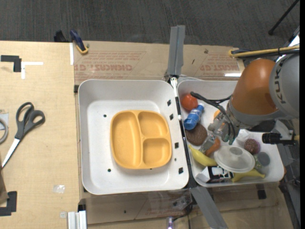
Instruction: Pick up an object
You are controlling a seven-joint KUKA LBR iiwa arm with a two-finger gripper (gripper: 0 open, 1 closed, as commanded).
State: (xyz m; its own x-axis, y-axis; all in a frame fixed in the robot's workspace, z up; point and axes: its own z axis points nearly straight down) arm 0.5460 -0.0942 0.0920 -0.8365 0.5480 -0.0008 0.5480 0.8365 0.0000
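The grey arm with its orange band (255, 87) reaches in over the right-hand shallow white bin (271, 175), and its hand (222, 130) hangs low among the clutter near the middle of that bin. Whether the hand is wide, narrow or closed on anything cannot be told; the wrist covers it.

In that bin, a red round ball (189, 101) lies toward the far left corner, with a blue plastic bottle (192, 118) just beside it and a dark brown round disc (196, 135) nearer the left wall. A yellow banana (202, 158) lies along the near side, touching a clear round plastic lid (234, 159). A dark purple round fruit (252, 146) sits toward the right wall.

The left-hand shallow white bin (90, 142) holds a yellow three-compartment plastic tray (141, 139) at its centre. A pair of black-handled scissors (21, 125) rests on the table by its left edge.
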